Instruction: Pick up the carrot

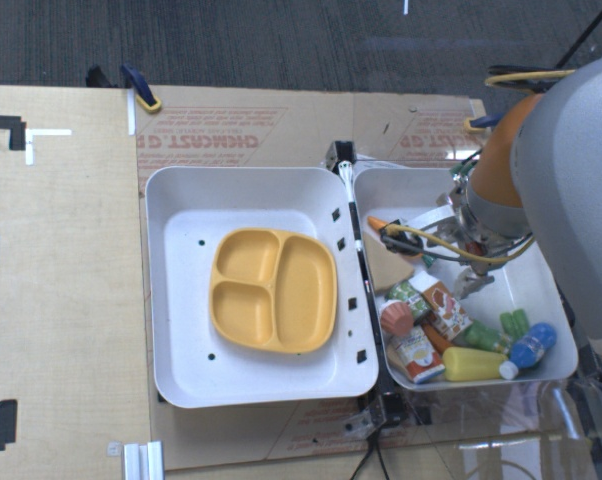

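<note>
- Carrot – a slim orange piece with a dark tip – lay at about ten o'clock in the right bin, close to the wall it shares with the left bin.
- End effector hung over the middle of the right bin, at about three o'clock from the carrot and apart from it; the wrist and its cables hid the tips, so I could not tell whether it was wide or narrow, and nothing could be seen held in it.
- Other clutter sat toward six o'clock in the same bin: a yellow bottle, a blue bottle, a green piece, a red tomato-like ball and small printed cartons.
- Yellow divided plate sat in the middle of the left bin, well away from the work.
- Step in hand, as I judged it: the approach – the pick had not begun, with the carrot resting on the bin floor.
- Next move would call for a shift toward nine or ten o'clock, over the carrot, then a descent with the tips spread across its narrow width; the nearby bin wall left little room on that side, and could block one tip.
</note>
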Motion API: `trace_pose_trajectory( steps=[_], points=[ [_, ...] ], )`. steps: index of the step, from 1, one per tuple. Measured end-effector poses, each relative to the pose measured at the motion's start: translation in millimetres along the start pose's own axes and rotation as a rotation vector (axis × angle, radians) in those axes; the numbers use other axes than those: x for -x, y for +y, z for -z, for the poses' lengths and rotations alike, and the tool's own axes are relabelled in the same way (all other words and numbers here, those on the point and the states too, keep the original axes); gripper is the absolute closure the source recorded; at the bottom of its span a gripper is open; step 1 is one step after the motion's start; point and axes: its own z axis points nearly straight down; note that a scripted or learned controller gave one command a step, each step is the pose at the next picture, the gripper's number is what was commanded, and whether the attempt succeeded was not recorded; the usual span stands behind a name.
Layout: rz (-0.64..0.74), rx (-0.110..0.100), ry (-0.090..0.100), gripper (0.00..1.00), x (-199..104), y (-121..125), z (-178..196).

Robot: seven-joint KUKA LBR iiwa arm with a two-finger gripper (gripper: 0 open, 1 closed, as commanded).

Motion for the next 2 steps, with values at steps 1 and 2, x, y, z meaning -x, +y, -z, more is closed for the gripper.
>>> trace_pose_trajectory(
  steps=[1,2],
  points=[
    [0.269,-0.015,-0.023,0.00,-51.4,15.3,22.1],
    [0.225,-0.018,-0.027,0.00,-24.6,1.7,-13.2]
  ],
)
